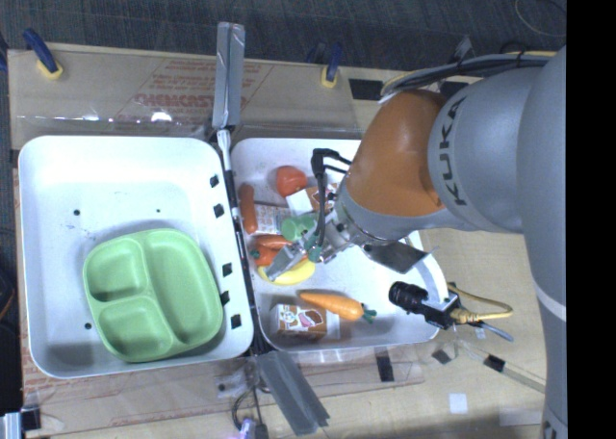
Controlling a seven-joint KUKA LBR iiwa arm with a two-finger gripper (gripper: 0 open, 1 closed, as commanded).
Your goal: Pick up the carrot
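The carrot (331,303) is orange with a small green tip at its right end. It lies flat near the front of the right bin (423,326), just above a brown packet (299,322). My gripper (290,256) is down in the same bin, up and to the left of the carrot, over a pile of toy food. It hangs low above a yellow piece (292,274) and an orange-red piece (265,250). The carrot lies apart from the gripper, with bare bin floor between them.
A red tomato-like piece (290,179), a reddish sausage (248,208) and a green piece (295,228) crowd the right bin's left side. The left bin (58,177) holds a green divided plate (150,293). The arm's orange band (399,167) overhangs the right bin's back.
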